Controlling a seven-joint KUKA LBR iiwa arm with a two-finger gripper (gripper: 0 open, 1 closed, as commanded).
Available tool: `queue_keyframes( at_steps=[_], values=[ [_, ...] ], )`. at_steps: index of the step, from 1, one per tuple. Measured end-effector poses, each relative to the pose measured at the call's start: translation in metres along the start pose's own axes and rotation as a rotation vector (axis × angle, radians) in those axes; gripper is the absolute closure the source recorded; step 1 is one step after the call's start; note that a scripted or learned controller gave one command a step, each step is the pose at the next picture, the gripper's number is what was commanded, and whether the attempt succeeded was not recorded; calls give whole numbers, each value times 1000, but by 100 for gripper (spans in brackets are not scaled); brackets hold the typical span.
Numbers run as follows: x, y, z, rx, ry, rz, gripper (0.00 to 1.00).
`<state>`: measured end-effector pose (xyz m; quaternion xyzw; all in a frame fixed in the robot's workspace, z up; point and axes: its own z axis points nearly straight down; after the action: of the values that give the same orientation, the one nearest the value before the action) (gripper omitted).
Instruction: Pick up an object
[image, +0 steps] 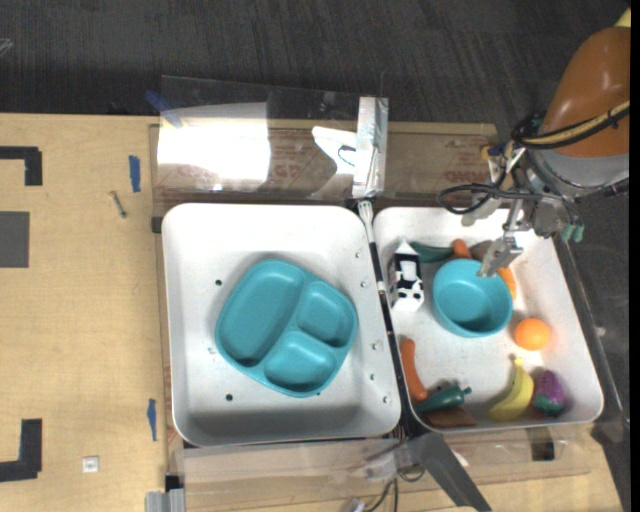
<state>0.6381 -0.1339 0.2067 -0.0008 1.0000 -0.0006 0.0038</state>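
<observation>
From my seat I read this as the approach step: nothing is lifted yet, and the hand is hovering over the right bin choosing a target.

Starting at the near edge of the right bin (585, 395), I see a yellow banana (511, 392) lying just beside a purple piece (548, 390) with a green tip, and to their left a small dark green-and-red item (445, 395) (too small for me to name) next to a long orange carrot (410, 367). A little farther in sits an orange ball (532, 333), near the rim of the teal bowl (471, 297). Beside the bowl, against the divider, is a small black-and-white toy (405, 279), which looks like a cow.

In the left bin (190, 240) there is a teal divided plate (287, 325), well apart from the arm.

Farther back, the hand (495, 262) hangs over the far rim of the teal bowl, its pale fingers pointing down toward the bowl's edge. I cannot tell how wide it stands, as the fingers blur together against the bowl and an orange thing behind it. I see nothing between them, so I would not call anything held. Whether it touches the bowl rim I cannot say either.

My judgement for the next move: descend straight, bracket one object cleanly (the bowl rim is closest), then close and lift. The crowding near the bowl could spoil the grip.
</observation>
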Motion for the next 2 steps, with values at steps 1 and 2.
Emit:
queue_keyframes(
  at_steps=[1,2],
  values=[
    [36,-31,108,1,-5,-11,0],
    [74,-74,115,1,-7,133,0]
  ],
)
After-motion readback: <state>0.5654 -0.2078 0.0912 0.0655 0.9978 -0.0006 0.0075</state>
